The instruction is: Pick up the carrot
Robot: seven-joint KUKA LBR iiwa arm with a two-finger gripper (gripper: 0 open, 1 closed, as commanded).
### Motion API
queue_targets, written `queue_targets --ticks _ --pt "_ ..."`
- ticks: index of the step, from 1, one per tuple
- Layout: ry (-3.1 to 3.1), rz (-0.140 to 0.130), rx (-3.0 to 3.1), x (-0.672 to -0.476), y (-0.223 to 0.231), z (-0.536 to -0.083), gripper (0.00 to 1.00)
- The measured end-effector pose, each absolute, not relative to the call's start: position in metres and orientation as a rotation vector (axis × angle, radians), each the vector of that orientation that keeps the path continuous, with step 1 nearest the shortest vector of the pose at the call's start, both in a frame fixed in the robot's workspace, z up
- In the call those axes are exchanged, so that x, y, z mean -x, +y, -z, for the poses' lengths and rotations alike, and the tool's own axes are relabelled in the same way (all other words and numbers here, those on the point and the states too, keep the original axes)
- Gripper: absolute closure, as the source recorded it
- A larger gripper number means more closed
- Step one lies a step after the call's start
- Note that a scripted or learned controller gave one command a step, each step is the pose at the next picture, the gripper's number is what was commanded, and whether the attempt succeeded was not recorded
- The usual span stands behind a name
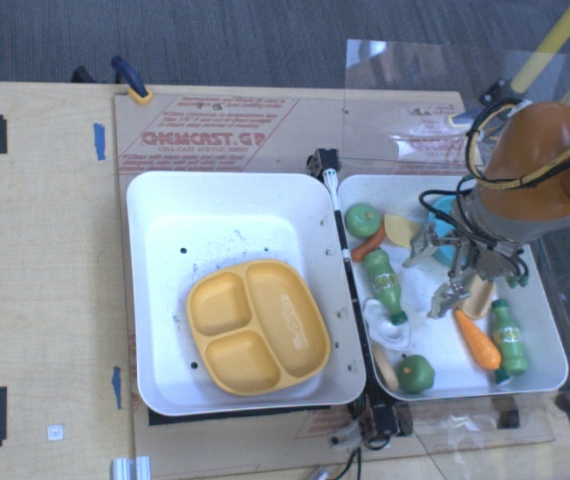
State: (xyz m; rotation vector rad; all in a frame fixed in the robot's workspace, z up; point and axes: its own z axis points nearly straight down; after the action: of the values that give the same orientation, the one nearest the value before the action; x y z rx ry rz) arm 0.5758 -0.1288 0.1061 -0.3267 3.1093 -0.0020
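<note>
Camera view shows the task not yet done: the carrot [477,339] lies loose on the floor of the right bin [550,373], near its front right corner, just beside a green bottle [509,339]. The pincer [462,290] hangs over that bin with nothing visibly between its fingers; how wide it is parted I cannot tell. The carrot lies just below and to the right of it, close but apparently untouched, so the grasp and the lift appear to remain.

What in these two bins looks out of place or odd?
Nothing looks damaged or spilled. The right bin is crowded: carrot, two bottles and other toy foods lie loosely at mixed angles. The left bin has dark specks on its floor and a yellow tray sitting askew.
</note>
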Motion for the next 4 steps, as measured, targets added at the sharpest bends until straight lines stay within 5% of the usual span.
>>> queue_targets --ticks 1,2,3,4 --pt "3.103 0.006 0.4 -0.526 -0.191 -0.09 0.0" --pt "3.086 0.012 0.399 -0.532 -0.189 -0.103 1.0" --pt "3.088 0.01 0.4 -0.532 -0.189 -0.102 0.0" --pt "3.128 -0.001 0.069 -0.509 -0.222 -0.089 0.0"
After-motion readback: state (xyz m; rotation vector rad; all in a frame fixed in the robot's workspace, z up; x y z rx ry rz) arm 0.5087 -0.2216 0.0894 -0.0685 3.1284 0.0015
